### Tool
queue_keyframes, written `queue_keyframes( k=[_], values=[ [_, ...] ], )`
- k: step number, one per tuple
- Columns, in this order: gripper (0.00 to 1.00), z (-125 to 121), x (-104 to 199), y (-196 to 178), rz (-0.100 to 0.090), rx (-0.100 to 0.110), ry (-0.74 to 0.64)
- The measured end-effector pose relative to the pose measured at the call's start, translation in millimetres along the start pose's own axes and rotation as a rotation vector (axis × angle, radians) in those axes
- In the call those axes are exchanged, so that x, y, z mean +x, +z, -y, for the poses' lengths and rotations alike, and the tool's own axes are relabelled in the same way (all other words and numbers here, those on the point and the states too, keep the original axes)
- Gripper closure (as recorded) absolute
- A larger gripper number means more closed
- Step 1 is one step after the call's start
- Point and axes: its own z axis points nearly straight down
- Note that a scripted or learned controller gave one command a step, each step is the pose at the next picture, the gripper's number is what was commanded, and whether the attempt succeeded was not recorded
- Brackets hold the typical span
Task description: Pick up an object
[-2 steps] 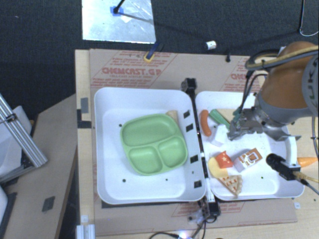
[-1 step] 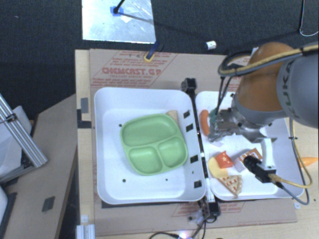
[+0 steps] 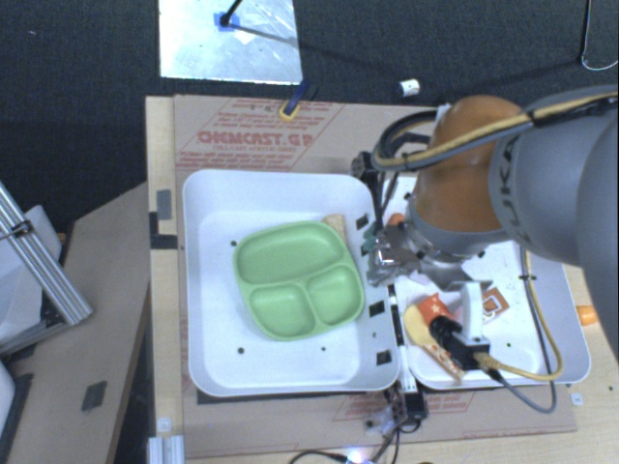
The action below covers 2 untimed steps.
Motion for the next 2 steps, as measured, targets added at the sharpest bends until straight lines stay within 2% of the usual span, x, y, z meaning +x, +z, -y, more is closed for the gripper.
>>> queue_keyframes(
  k=[1,2],
  values=[
    [1.00,16,39,3,0.001,0.001,0.001],
    [1.00,21,38,-17,0.001,-0.003,0.003]
  ],
)
